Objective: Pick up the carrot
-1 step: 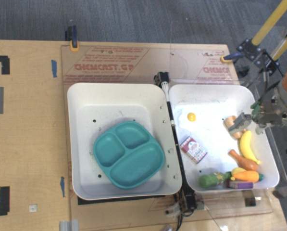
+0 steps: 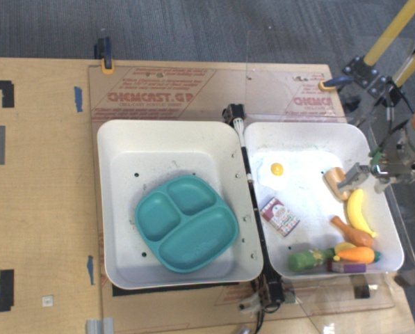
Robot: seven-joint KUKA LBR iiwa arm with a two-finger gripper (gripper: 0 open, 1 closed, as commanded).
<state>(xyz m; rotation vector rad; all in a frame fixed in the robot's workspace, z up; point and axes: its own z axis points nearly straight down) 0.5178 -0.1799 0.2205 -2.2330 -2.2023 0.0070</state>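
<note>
The carrot (image 2: 352,232), orange and tapered, lies slanted near the right bin's (image 2: 301,141) front right corner, just below a yellow banana (image 2: 359,211). My gripper (image 2: 354,177) hangs at the bin's right side, above and behind the carrot. Its tip is right beside a tan bread-like piece (image 2: 334,182), and I cannot make out whether they touch. The carrot lies apart from the gripper.
A second orange piece (image 2: 357,255), a green vegetable (image 2: 304,260) and something purple crowd the bin's front wall. A fried egg toy (image 2: 277,169) and a small packet (image 2: 281,216) lie toward its left. In the left bin (image 2: 117,186) rests a teal divided plate (image 2: 186,223).
</note>
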